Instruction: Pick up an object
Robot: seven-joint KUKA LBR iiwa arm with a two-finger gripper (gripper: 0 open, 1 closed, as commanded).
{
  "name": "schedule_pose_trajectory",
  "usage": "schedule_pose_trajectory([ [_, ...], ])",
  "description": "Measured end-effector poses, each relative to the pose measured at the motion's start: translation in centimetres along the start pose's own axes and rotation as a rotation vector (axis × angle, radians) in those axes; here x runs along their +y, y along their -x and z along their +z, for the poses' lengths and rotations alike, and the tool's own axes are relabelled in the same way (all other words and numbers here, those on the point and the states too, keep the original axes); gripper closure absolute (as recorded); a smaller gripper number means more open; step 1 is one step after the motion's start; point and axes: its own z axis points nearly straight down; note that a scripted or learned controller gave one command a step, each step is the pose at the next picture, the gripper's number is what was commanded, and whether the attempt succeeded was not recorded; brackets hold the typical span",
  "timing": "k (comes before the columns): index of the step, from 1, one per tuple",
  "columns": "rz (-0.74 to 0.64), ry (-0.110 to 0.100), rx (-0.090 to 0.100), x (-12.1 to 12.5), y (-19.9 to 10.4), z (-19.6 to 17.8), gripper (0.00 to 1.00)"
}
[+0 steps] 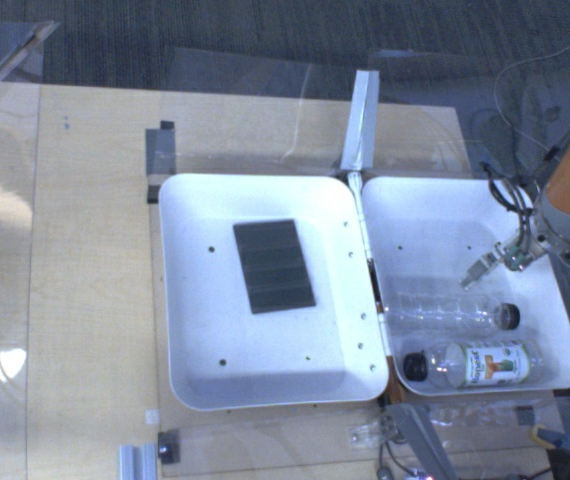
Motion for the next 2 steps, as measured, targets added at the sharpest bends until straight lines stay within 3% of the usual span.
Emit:
schedule_pose_trajectory([
  [1,-0.029,0.009,-0.010,-3.2,-1.7,3.3,0.00],
  [2,-0.115,0.010,-0.011,-2.2,-5.7,3.3,0.00],
])
